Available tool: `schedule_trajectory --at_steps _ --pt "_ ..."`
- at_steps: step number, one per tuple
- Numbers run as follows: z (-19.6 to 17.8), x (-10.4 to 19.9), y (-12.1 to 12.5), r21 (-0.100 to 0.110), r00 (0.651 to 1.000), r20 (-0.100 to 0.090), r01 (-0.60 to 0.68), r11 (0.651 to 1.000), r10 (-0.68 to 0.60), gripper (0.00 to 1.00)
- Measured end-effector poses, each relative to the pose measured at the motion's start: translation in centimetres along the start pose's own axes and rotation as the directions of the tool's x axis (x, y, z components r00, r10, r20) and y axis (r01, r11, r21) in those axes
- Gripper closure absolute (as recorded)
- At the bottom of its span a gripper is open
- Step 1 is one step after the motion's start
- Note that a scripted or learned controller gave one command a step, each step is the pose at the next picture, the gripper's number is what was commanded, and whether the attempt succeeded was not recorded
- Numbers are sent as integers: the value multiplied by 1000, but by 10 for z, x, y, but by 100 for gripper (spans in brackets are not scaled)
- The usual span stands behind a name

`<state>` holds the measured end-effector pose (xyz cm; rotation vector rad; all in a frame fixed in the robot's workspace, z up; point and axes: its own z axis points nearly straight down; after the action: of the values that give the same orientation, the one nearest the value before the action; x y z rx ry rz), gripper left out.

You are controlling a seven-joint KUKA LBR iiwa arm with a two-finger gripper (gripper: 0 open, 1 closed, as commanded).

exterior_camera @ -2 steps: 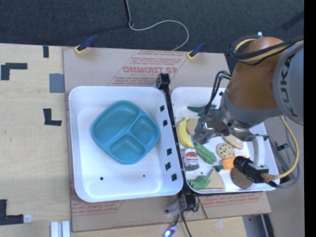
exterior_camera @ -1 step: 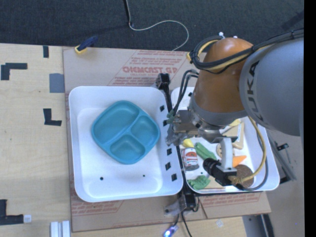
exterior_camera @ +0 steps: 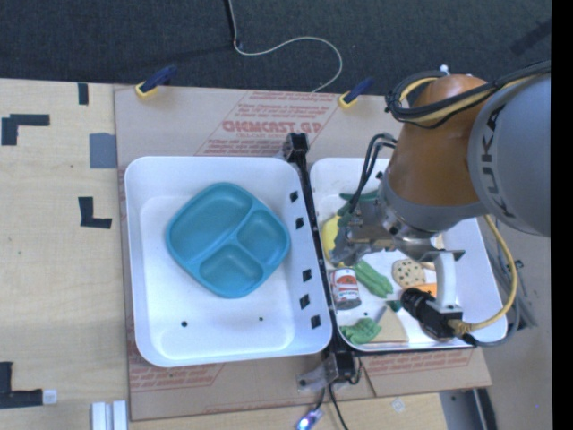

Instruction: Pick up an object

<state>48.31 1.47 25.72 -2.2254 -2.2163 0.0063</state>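
One small can (exterior_camera: pixel 346 288) lies among green toys beneath the pincer (exterior_camera: pixel 356 245), whose grip I cannot tell.

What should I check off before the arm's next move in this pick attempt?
1. Gripper over the right bin: ok.
2. Object between its fingers: cannot tell, the wrist blocks the view.
3. Pickable items nearby: ok, small can, green toy, cookie.
4. Clutter around the target: not ok, items lie close together.
5. Blue divided plate in the left bin, out of the way: ok.
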Motion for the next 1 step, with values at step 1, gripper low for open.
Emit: schedule_trajectory --at_steps 1 --pt "23 -96 0 1 1000 -2 -4 1000 4 100"
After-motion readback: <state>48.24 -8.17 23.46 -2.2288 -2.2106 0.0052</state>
